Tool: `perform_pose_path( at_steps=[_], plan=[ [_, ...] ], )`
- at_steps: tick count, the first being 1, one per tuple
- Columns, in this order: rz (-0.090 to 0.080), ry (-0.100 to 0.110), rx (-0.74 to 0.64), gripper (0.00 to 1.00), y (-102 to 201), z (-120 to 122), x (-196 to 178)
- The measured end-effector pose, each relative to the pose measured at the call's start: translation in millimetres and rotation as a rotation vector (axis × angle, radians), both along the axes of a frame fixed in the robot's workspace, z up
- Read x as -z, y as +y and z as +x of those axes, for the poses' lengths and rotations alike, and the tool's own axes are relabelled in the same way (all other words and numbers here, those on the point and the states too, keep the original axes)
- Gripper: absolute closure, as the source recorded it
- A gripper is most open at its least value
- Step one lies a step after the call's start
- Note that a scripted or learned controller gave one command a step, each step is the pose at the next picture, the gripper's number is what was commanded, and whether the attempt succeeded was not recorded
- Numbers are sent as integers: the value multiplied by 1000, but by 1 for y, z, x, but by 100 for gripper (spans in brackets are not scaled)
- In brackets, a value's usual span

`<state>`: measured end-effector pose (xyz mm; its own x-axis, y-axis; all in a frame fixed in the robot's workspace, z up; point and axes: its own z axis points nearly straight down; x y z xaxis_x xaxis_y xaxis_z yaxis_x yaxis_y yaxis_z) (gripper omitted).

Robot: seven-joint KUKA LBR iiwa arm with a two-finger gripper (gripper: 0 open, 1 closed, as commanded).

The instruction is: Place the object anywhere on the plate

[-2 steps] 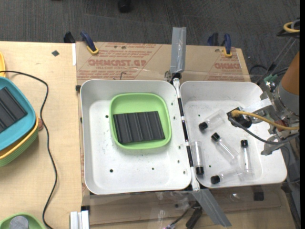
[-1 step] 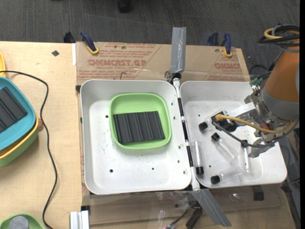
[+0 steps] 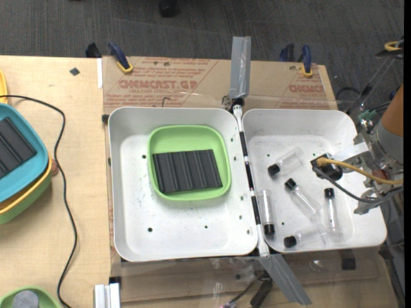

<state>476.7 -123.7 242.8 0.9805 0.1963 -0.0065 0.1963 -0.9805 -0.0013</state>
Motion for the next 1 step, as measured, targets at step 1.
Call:
perform_pose_path(
  at_steps=[1],
  plan=[
    [0, -1, -4, 0, 41, 0, 16]
  ],
)
